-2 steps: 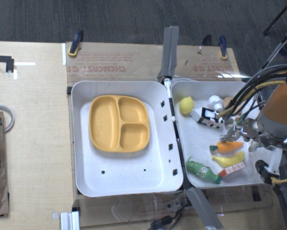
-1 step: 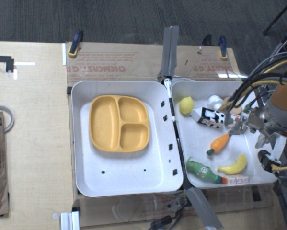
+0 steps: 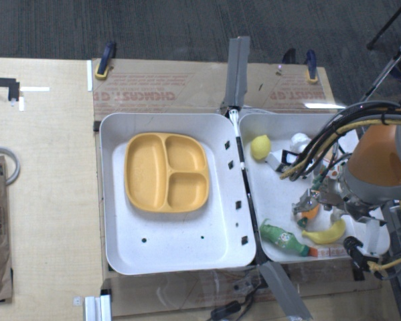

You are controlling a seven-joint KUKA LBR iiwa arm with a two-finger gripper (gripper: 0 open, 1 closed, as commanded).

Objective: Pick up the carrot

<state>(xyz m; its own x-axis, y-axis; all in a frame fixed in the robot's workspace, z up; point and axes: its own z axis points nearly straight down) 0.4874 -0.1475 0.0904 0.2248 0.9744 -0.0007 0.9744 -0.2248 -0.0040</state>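
Observation:
The carrot shows as a small orange piece in the right bin, just above the banana. Most of it is hidden under the gripper, which hangs right over it at the end of the grey arm with the orange band. Whether the gripper touches the carrot cannot be made out. Black and yellow cables run from the wrist across the bin's upper part.
A banana and a green bottle lie along the right bin's front edge. A lemon and a white object sit at its back. The left bin holds a yellow divided plate.

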